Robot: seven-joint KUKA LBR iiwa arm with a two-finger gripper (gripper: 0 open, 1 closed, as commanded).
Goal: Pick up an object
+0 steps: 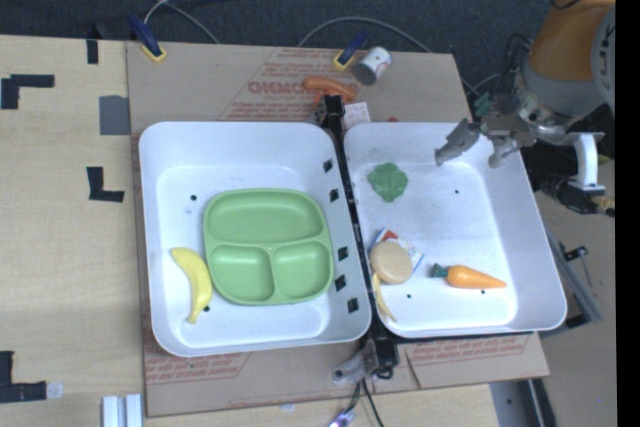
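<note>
In the camera view, the hand [476, 144] is hanging over the upper right corner of the right bin [520, 215], its two grey fingers [452, 143] spreading apart with nothing between them, one finger angling toward the bin's middle and the other [497, 153] pointing down near the bin's right wall. The grey arm with its orange band [572, 10] is reaching in from above and to the right of the hand. Just below and to the left of the hand, a green leafy toy [387, 181] is lying on the bin floor, near the hand but apart from it. Farther below the hand, toward the near edge of the same bin, a toy carrot [468, 278] is lying on its side with its green top pointing left, well apart from the fingers. To the left of the carrot, a round tan bun-like piece [391, 263] is resting against the divider side of the bin, with a small pale piece just under it that is too small to tell. Well to the left of the hand, the left bin [170, 165] is holding a green divided plate [268, 247] and a yellow banana [194, 281] lying just beside the plate's left edge. Both bins are sitting on a cardboard sheet [200, 80] on the counter [60, 245].
</note>
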